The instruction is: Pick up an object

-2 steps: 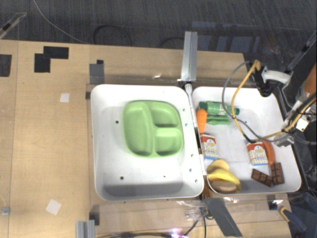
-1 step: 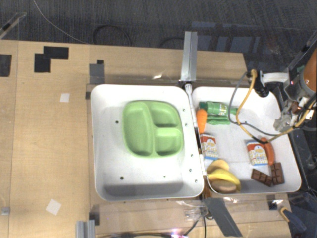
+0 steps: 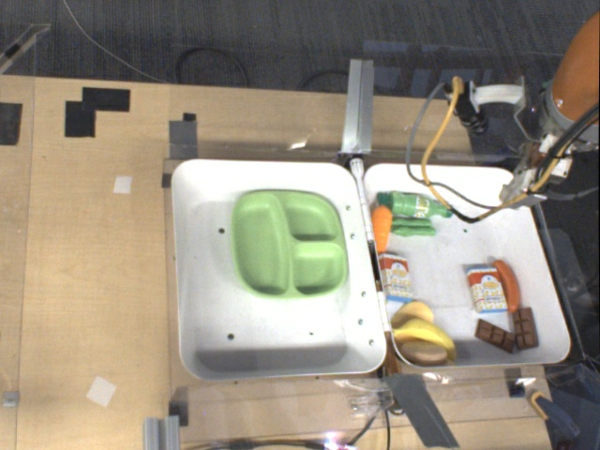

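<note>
My claw [image 3: 527, 178] hangs at top right corner of right bin [image 3: 553, 293], above bare floor; open or closed, cannot tell. Nothing between my tips that I can see. Nearest target: small carton [image 3: 487, 289] in right part of that bin, sausage [image 3: 509, 284] touching its right side. Judge it light, stiff, slightly slick; best pinched across short sides. White box, orange and blue print, lying flat.
</note>
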Robot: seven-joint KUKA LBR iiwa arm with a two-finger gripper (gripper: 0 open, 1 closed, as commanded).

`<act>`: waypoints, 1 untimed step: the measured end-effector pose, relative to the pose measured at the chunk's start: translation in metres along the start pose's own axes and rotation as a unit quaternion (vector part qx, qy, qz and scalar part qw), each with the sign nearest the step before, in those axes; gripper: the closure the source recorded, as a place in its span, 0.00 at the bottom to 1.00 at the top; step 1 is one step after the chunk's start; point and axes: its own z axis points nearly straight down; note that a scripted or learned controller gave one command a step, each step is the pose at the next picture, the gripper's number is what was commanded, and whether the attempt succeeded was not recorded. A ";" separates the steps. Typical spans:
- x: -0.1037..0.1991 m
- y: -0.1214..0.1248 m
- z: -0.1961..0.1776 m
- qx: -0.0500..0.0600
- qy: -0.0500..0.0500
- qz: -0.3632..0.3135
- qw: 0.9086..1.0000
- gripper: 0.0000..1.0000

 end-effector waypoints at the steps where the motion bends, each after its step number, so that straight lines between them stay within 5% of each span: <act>1: -0.059 0.049 0.051 -0.001 -0.002 0.004 1.000 1.00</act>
